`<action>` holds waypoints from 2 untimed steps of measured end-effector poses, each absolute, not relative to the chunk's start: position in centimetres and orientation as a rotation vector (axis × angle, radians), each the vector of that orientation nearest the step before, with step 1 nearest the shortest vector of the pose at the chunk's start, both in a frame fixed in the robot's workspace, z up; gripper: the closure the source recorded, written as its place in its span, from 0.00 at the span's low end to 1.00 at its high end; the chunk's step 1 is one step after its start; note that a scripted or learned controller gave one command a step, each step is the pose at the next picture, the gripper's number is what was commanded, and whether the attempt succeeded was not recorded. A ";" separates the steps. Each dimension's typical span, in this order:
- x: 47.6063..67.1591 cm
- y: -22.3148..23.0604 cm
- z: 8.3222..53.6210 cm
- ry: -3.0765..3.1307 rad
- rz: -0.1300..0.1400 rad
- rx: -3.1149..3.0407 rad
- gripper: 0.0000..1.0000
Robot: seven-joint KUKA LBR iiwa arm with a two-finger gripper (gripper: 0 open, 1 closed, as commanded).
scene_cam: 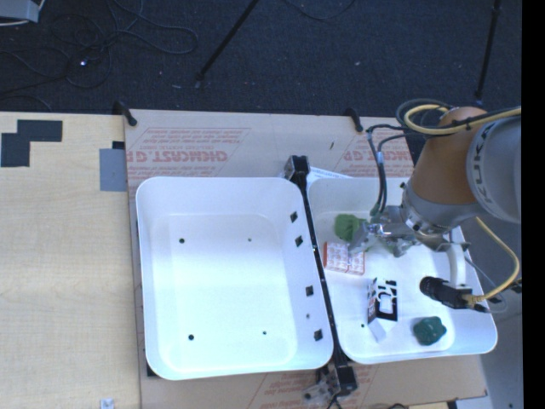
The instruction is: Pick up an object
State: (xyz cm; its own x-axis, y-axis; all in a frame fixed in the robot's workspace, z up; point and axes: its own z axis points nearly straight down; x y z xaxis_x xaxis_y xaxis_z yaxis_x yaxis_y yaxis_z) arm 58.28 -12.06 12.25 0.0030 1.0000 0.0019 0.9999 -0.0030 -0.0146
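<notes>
The right bin holds several small things. A light green lump lies near its far left corner. A red and white packet sits just in front of it. A black and white box lies in the middle, and a dark teal lump rests near the front right. My gripper hangs low over the far part of this bin, just right of the light green lump and close to it. Nothing shows held in it.
The left bin stands beside the right one, with a black divider strip between them. Both rest on cardboard on a wooden bench. My grey and orange arm fills the right bin's far right side.
</notes>
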 end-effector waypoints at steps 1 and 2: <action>51.8 -17.0 10.8 -2.209 0.009 -2.224 0.00; 52.2 -16.7 11.9 -2.212 0.002 -2.226 1.00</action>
